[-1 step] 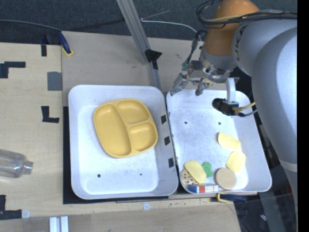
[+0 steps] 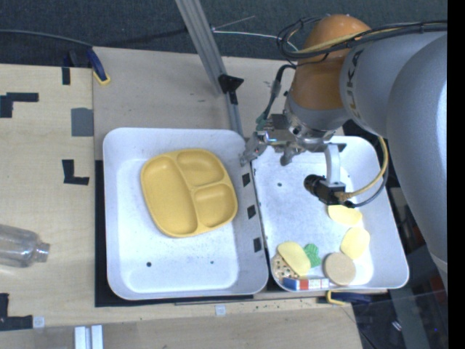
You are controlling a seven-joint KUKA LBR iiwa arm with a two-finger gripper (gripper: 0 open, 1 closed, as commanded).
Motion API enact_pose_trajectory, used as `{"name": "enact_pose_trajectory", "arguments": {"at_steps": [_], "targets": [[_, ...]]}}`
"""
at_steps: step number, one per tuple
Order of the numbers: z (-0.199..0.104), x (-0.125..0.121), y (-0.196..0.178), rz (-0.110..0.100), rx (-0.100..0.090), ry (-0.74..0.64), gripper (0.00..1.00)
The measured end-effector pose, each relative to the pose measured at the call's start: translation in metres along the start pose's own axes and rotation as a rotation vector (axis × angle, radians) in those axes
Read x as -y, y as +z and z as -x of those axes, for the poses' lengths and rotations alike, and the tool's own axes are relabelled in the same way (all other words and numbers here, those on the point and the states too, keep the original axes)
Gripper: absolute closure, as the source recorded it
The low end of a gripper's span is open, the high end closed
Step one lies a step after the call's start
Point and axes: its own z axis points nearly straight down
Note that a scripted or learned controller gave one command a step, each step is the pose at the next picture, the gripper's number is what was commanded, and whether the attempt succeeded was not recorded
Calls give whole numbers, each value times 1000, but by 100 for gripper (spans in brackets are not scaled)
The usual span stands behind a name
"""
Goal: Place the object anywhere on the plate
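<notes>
Along the right bin's point(image 2: 378, 158) near edge, a yellow piece point(image 2: 293, 257), green bit point(image 2: 312, 252) and tan disc point(image 2: 339, 268) are crowding together. The gripper point(image 2: 285, 150) is hovering near the far-left corner; I cannot tell the claw's state. I'm favouring an outlying piece, then lifting clear of the wall toward the plate point(image 2: 190, 191).

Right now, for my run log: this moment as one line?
gripper: above far end of right bin | plate: in left bin | toy food: near edge, right bin | placing: not done
</notes>
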Motion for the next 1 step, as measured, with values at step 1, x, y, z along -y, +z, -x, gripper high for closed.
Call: {"name": "enact_pose_trajectory", "arguments": {"at_steps": [1], "targets": [[2,-1,-8,0,0,1,100]]}}
